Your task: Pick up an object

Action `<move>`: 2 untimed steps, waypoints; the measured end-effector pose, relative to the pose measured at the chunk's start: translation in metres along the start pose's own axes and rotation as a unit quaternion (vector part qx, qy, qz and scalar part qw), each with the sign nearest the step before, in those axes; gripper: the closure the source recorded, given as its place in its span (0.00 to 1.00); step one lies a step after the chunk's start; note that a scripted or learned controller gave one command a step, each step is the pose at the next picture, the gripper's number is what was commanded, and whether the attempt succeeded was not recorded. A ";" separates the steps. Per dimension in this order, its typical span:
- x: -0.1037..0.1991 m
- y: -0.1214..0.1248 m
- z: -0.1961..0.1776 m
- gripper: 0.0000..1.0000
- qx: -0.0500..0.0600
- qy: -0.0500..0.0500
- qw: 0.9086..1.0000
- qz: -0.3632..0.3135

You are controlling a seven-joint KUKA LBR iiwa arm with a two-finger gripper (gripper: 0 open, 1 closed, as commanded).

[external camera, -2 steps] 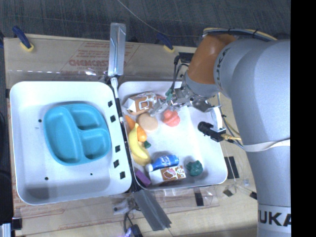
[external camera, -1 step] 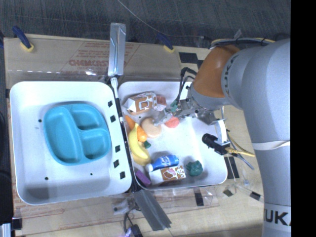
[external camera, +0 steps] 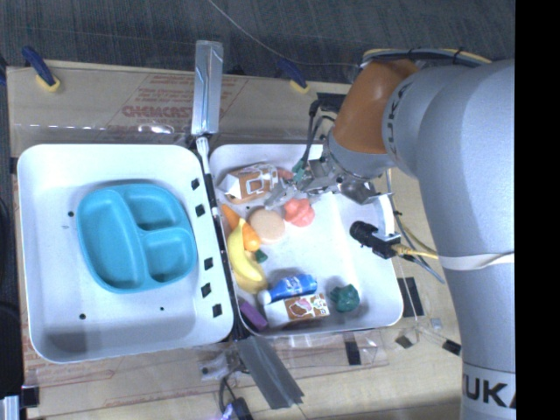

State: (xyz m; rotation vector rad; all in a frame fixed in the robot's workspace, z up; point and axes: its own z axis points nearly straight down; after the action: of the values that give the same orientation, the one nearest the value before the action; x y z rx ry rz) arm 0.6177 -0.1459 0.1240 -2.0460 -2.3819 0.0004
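lowering my tool (external camera: 308,180) over the right bin (external camera: 378,274), i aim for the pink ball (external camera: 299,213) just below it; i cannot tell how open it is, so i descend centred before closing.

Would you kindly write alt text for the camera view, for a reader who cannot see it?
A grey robot arm's gripper reaches into the right white bin of toy food, near a pink round toy. The left white bin holds a blue divided plastic tray.
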 end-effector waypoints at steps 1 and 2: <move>-0.026 -0.019 0.027 0.00 -0.004 0.000 0.999 -0.041; -0.028 -0.018 0.017 1.00 -0.003 -0.002 0.999 -0.043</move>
State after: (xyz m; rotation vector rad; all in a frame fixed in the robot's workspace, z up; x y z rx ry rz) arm 0.6040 -0.1766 0.1065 -1.9455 -2.4725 -0.0036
